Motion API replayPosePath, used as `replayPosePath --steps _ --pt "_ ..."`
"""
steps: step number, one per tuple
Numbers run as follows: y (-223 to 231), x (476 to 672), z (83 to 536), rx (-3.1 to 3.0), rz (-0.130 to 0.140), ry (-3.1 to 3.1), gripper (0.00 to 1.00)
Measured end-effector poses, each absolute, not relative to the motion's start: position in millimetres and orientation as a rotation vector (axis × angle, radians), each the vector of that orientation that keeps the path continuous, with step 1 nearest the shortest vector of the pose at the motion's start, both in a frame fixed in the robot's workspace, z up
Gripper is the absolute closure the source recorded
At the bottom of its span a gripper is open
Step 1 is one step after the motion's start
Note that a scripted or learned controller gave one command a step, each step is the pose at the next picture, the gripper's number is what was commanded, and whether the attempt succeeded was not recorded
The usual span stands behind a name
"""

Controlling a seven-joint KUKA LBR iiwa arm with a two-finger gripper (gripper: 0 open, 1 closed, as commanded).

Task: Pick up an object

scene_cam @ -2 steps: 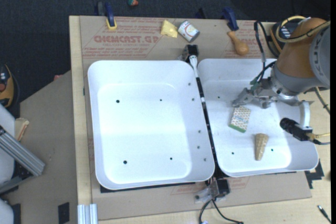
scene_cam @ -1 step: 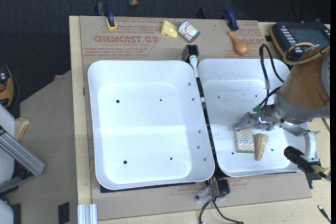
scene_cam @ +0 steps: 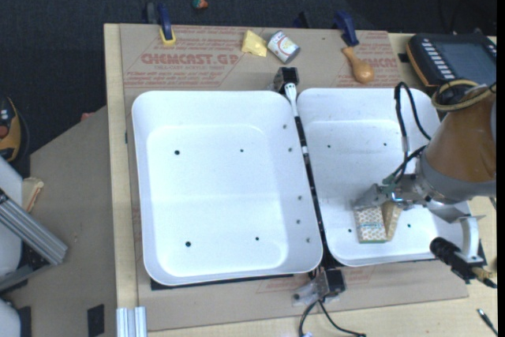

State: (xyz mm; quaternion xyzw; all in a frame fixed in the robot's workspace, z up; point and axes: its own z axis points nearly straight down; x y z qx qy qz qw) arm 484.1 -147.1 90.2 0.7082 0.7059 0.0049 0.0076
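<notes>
We saw the bench from above, two shallow white bins side by side. In the right bin (scene_cam: 355, 130), toward its near edge, lay a small pale packet (scene_cam: 372, 223) with a speckled face and a tan strip on its right side. The grey and orange arm reached in from the right, and its gripper (scene_cam: 388, 200) sat just above the packet's far end, touching or nearly so. We could not tell how wide the claw stood or whether it had hold of anything; the packet appeared to rest flat on the bin floor.

To do the grasp well, we judged the claw should centre over the packet and straddle its narrow width before closing. The bin's near rim lay close by, leaving little room there; toward the far side the floor was open. The left bin (scene_cam: 213, 185) offered wide room.
</notes>
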Motion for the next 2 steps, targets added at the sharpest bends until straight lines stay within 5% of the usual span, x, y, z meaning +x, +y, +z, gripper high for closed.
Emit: replayPosePath --steps 1,2 --pt "-150 485.2 101 2.209 0.012 2.199 1.00" --pt "-103 567.2 193 2.203 0.016 2.223 1.00"
